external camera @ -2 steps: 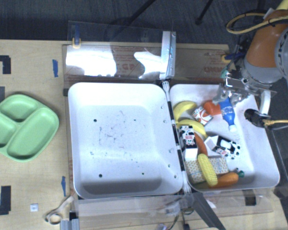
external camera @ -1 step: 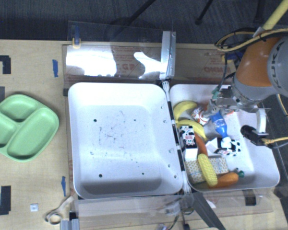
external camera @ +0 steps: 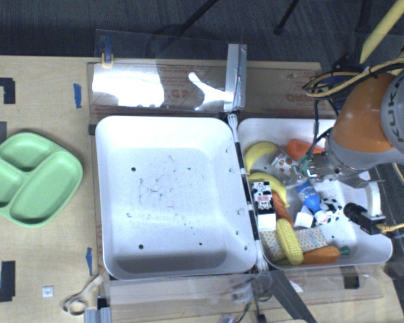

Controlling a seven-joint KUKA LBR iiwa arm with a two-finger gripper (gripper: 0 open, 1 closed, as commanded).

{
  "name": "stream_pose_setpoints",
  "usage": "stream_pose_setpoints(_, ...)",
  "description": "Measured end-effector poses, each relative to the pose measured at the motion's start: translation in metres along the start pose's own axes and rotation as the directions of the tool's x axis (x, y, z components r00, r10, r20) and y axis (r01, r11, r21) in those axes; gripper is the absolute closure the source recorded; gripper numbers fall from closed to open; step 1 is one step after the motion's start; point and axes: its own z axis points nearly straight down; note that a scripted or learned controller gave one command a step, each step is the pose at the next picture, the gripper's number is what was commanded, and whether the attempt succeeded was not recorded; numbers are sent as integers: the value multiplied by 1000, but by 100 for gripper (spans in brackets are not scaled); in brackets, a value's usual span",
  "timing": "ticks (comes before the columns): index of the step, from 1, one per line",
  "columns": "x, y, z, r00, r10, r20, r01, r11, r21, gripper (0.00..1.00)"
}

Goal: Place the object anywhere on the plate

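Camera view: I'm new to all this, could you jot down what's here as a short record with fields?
bench: two white bins side by side, a green plate to their left
left bin: white floor with faint marks
right bin: pile of toy food and small items
visible items: banana, corn, carrot
plate: green, divided, on the bench apart from the bins
arm: orange and grey, over the right bin
gripper: low among the pile

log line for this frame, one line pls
stage: picking | gripper: low in right bin among toys | corn: lying in right bin | plate: green, on bench left of left bin | placed: not yet
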Motion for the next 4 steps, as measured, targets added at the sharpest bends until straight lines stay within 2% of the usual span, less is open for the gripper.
stream_pose_setpoints(1, 72, 11, -69, 998, -64, -8, 64, 998, 23, 100)
stream_pose_setpoints(2, 130, 15, -70, 948, -318, -15, 318, 948, 22, 100)
stream_pose_setpoints(3, 192, 71, -69, 929, -370, -15, 370, 929, 19, 100)
stream_pose_setpoints(4, 227, 16, -43, 946, -325, -15, 325, 945, 22, 100)
